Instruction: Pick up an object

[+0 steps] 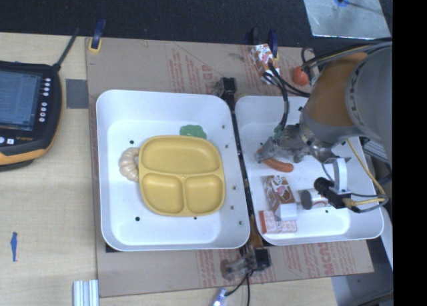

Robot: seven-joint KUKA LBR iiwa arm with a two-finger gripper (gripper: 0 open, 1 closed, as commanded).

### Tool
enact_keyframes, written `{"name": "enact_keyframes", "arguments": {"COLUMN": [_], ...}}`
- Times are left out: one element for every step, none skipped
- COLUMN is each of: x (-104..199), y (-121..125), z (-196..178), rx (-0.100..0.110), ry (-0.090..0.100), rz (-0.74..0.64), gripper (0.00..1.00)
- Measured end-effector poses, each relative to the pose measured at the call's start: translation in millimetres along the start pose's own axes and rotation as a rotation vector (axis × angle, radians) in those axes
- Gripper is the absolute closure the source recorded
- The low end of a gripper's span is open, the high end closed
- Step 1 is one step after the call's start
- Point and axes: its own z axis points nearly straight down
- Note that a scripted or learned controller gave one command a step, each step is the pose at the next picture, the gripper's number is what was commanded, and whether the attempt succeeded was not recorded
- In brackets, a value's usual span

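Because the arm (347, 98) hangs low over the right bin (257, 115), the jaws (277, 153) sit close above a small orange-red sausage-like piece (278, 165) that lies near the middle of that bin's floor. Whether the jaws are spread or pressed together I cannot tell; the grey head blurs into its own shadow, and nothing is plainly pinched between them.

That sausage looks the likeliest target, and it is a poor one to catch: round, slim and lying flat, so it could roll or skid aside if one tip lands first. Just beside it, toward the bin's front edge, lies a brown-and-red packet (278, 191), with a second red-and-white packet (278, 222) near the front left corner. A descent slightly off line could pin a packet edge instead, or nudge both things together.

Cables (347, 198) loop from the wrist across the bin's right side, next to a small grey-and-white item (313, 198); they may drag across that item as the arm shifts.

The left bin (107, 165) holds a yellow divided tray (181, 175), with a green piece (193, 131) at its far edge and a pale ridged piece (128, 163) at its left edge, well apart from the arm. A handheld controller (27, 111) rests at the desk's left edge.
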Motion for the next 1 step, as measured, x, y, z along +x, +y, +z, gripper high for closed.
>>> {"name": "enact_keyframes", "arguments": {"x": [9.0], "y": [12.1], "z": [0.0], "rx": [-0.001], "ry": [-0.001], "rz": [-0.002], "gripper": [0.00]}}
